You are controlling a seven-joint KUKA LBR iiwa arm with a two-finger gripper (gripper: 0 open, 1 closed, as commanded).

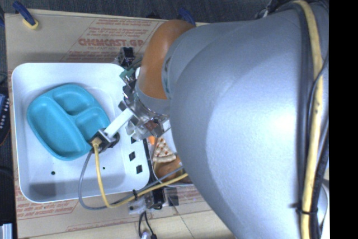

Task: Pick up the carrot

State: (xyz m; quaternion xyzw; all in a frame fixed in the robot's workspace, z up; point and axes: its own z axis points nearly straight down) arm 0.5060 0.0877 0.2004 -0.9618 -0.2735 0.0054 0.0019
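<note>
We see the claw (146, 130) low between the bins; its state we cannot tell. Blue divided tray (67, 119) lies just left of it.

We read red print on the cardboard sheet (106, 36) beyond the bins: roughly "CHEMCAST GP", letters partly blurred. Smaller red lines nearby stay unreadable to us.
</note>
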